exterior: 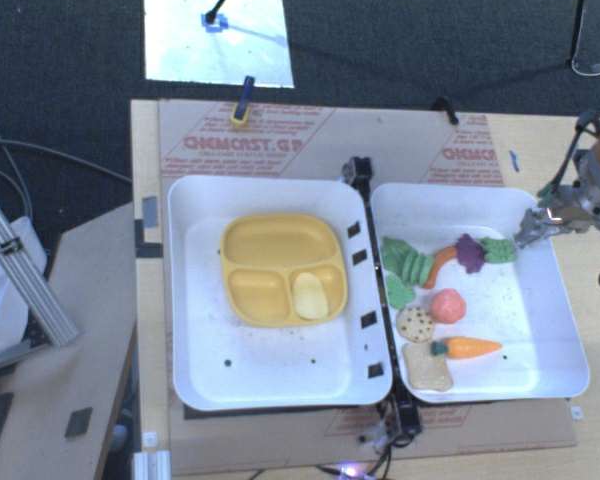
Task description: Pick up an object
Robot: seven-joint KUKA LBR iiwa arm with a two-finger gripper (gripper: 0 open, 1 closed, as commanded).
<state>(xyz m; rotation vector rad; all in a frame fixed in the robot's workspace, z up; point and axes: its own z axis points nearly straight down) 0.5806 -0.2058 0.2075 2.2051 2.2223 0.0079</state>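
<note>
The right bin (550, 308) holds several toy foods: a green leafy piece (408, 262), an orange curved piece (442, 265), a purple piece (469, 253), a green broccoli-like piece (498, 250), a pink ball (447, 305), a speckled cookie (415, 322), a carrot (465, 347) and a pale bread slice (427, 369). My gripper (532, 226) hangs at the bin's upper right corner, just right of the broccoli-like piece. I see nothing between its fingers.
The left bin (195, 298) carries a yellow compartment tray (280, 268) with a pale yellow piece (311, 295) in its lower right compartment. A black divider with clips (372, 268) runs between the bins. Cardboard (280, 143) lies under both.
</note>
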